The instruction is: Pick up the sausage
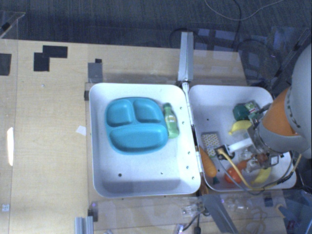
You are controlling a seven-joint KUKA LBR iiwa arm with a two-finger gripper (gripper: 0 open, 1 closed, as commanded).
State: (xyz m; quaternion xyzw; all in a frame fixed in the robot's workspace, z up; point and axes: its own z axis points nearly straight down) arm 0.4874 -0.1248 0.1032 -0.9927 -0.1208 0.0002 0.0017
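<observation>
Reaching in from the right, the arm (287, 118) hangs low over the right bin (214, 94), with the gripper (253, 155) down among the clutter near that bin's front edge. Cables and hardware crowd the tool, so whether it is wide, narrow or holding anything cannot be told.

The likeliest candidate for the sausage (208, 164) is the orange-brown oblong lying against the right bin's left wall, near the front corner; this is a judgement, since the shape is small and partly shaded. Its long axis runs roughly along that wall, from back to front. It lies to the left of the gripper, apart from it, with a grey perforated piece (210, 140) just behind it and a red object (233, 177) between the two.

A yellow banana (240, 126) sits further back. The left bin (97, 145) holds a blue divided tray (136, 125) and a green bottle (170, 121).
</observation>
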